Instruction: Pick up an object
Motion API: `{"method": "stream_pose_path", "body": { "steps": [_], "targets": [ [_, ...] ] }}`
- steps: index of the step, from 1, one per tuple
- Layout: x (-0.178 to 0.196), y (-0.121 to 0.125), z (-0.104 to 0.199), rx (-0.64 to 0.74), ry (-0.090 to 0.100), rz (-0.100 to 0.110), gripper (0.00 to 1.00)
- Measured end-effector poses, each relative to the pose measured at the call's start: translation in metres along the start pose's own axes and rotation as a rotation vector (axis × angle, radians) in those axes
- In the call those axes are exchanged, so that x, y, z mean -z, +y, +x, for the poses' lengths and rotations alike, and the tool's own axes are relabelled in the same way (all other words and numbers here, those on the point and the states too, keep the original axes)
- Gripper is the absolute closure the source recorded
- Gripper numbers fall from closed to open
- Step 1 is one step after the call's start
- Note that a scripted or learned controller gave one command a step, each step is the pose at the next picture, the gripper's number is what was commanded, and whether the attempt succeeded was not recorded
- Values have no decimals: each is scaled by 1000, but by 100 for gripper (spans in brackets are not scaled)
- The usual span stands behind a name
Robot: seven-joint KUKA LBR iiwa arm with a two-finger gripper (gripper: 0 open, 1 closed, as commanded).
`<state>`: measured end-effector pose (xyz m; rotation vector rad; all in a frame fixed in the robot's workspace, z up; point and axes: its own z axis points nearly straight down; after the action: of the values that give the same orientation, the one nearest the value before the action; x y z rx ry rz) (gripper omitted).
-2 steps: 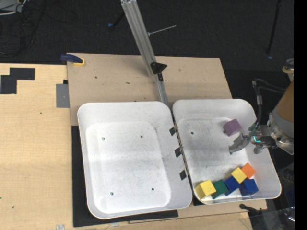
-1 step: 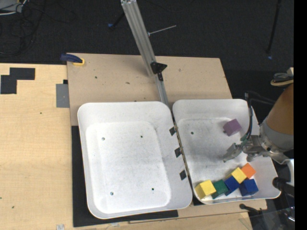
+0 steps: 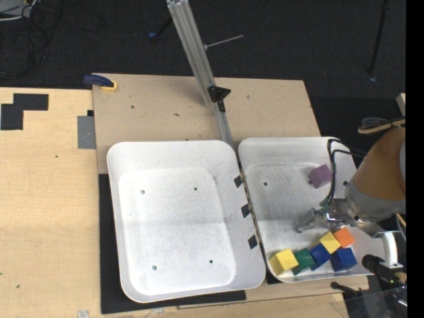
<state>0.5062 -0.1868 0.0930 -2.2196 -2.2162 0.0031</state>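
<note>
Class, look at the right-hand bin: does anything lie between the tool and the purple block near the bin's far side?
Nothing visible does. The tool sits low over bare white floor of the right bin, and the purple block lies apart, beyond it. The other blocks cluster at the bin's near edge, on the other side.

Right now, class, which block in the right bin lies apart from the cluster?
The purple block, alone near the bin's far side; the others crowd its near right corner.

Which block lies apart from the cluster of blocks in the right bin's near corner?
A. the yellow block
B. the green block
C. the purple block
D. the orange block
C: the purple block sits alone toward the far side of the right bin, while the yellow block, green block and orange block crowd together in the near corner.
</note>
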Motion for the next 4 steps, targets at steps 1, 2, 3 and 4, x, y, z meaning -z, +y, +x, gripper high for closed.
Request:
{"method": "stream_pose_path", "body": {
  "steps": [1,2,3,4],
  "targets": [
    [12,0,-1,-7,0,0,100],
    [59,2,-11,-8,-3,-6,100],
    [120,6,-7,3,-3,-9,100],
    [107,6,-6,2,-1,0,100]
  ]
}}
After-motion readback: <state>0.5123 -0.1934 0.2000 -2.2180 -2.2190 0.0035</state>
